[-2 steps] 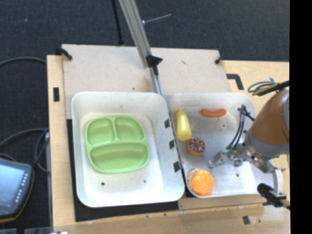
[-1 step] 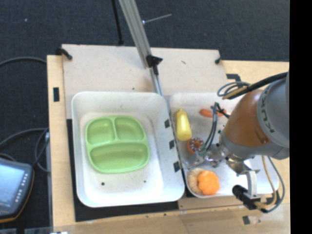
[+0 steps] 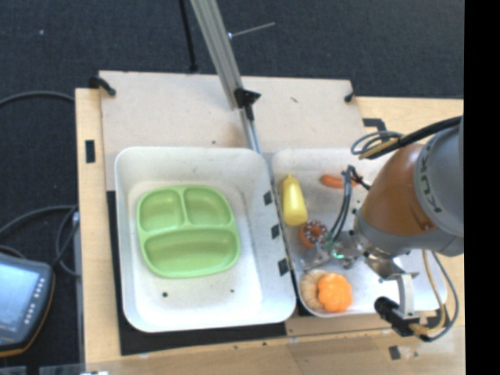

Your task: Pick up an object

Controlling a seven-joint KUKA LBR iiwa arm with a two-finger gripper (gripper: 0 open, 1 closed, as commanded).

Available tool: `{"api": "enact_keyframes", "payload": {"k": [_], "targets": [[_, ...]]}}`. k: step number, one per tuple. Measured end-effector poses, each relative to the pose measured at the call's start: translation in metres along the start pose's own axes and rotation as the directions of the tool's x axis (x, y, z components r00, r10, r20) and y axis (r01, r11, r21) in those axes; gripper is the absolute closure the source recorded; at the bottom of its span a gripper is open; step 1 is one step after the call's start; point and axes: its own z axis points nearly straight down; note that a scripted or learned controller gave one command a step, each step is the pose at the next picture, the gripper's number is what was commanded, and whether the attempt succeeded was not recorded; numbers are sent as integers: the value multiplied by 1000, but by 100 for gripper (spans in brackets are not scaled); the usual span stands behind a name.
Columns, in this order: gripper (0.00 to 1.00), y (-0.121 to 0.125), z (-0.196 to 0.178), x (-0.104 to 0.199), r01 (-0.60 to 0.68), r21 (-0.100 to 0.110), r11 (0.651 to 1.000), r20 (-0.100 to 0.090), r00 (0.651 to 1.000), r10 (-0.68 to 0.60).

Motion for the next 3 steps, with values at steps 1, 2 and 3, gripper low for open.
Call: {"api": "enact_keyframes", "payload": {"k": [1, 2, 3], "targets": [[0, 0, 0, 0, -3, 0, 1000, 0, 1000, 3], [0, 0, 0, 0, -5, -1, 1000, 0, 1000, 5], [0, 21, -63, -25, 2, -6, 1000, 4, 1000, -2]]}}
